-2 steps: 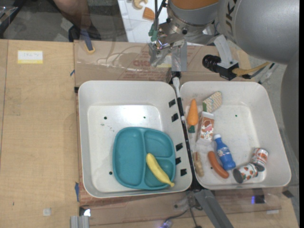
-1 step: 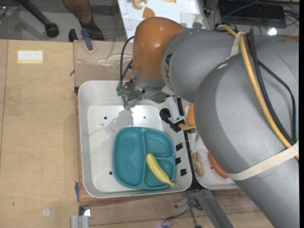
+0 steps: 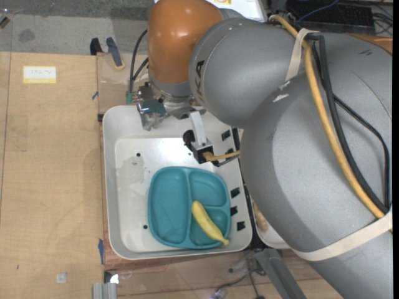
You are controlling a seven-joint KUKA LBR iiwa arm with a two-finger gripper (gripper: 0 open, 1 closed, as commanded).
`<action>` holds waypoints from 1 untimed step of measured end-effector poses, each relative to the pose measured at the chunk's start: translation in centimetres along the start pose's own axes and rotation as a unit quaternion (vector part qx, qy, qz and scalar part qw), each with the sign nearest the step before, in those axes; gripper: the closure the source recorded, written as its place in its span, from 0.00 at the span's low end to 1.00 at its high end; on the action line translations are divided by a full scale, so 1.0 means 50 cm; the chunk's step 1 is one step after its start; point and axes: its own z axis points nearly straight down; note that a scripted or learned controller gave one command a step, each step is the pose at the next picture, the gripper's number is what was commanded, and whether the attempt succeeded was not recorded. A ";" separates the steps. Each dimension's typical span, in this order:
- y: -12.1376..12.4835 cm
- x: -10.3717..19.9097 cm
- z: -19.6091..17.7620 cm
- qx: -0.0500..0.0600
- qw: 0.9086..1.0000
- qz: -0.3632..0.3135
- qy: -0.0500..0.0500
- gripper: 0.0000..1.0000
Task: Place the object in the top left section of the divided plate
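While the gripper hangs over the white bin's far edge, carrying nothing that shows, whether it is apart or together I cannot tell. The smooth, curved yellow banana lies in the teal plastic divided plate's lower right section, so picking it up likely comes next.

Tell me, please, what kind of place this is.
Probably a robotics lab or test bench, not a kitchen. A large grey arm reaches over a shallow white bin on a wooden bench. The bin holds a teal divided plate with a toy-like banana.
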 end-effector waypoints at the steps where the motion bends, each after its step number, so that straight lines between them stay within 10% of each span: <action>1: 0.013 0.060 0.010 0.000 0.999 -0.046 0.000 1.00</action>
